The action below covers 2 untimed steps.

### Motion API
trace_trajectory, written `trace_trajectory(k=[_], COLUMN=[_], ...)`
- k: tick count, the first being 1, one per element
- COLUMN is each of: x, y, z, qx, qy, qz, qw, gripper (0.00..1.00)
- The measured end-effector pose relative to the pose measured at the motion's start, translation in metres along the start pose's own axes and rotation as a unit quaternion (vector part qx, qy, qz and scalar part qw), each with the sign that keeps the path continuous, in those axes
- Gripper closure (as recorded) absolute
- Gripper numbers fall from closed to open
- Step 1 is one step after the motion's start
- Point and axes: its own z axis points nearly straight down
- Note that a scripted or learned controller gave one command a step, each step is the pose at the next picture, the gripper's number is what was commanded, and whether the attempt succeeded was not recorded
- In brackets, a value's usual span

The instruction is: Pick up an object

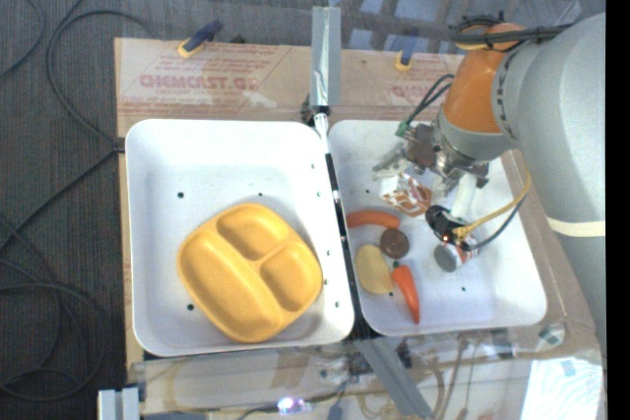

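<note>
Camera view: gripper point(428, 182) above right bin point(502, 290); potato point(373, 269) lies beside its left wall.

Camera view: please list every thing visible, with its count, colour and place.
bins: 2, white, side by side
divided plate: 1, yellow, left bin
long piece: 1, orange-red, right bin, by left wall
disc: 1, brown, right bin, middle
oval piece: 1, pale yellow, right bin, front
carrot: 1, orange, beside oval piece
wrapper: 1, red-white, right bin, far part
cardboard: 1, brown, under bins
arm: 1, grey, orange band, right
gripper: 1, grey, above wrapper
</note>
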Motion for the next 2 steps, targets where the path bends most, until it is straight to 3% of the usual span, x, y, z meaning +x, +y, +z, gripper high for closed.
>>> trace_trajectory(k=[1, 2], x=[0.001, 0.083], y=[0.003, -0.028], z=[-0.012, -0.076], qx=[-0.003, 0.013], qy=[0.001, -0.002], qz=[-0.001, 0.004], qw=[1.0000, 0.9999], gripper=[1.00, 1.00])
